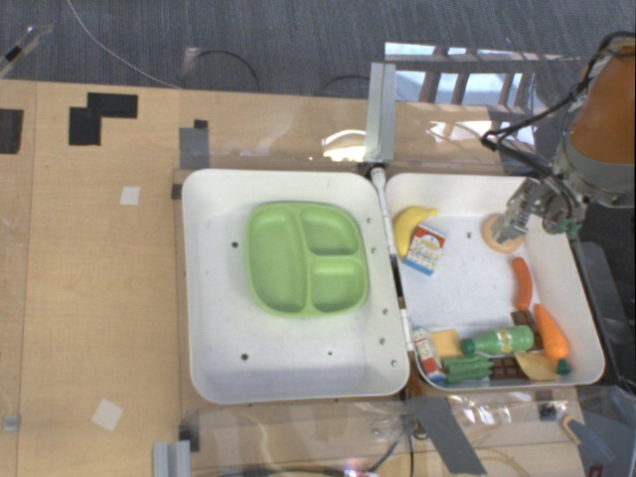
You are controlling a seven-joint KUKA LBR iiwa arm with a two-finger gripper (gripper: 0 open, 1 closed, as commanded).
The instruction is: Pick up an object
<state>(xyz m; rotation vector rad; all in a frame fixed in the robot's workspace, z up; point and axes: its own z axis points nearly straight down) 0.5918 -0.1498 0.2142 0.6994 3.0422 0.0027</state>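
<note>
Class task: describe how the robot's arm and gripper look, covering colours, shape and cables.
The arm enters at the right edge: a rounded grey body with a broad orange band above the wrist. Black cables loop along its left side. The gripper is a small cluster of grey metal parts, paler than the arm.

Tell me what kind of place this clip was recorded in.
Most likely a robotics lab's pick-and-place test bench. A wooden bench bears two shallow white bins, one holding a green divided plate, the other toy food such as a banana and a carrot. The gripper hangs over that bin.
</note>
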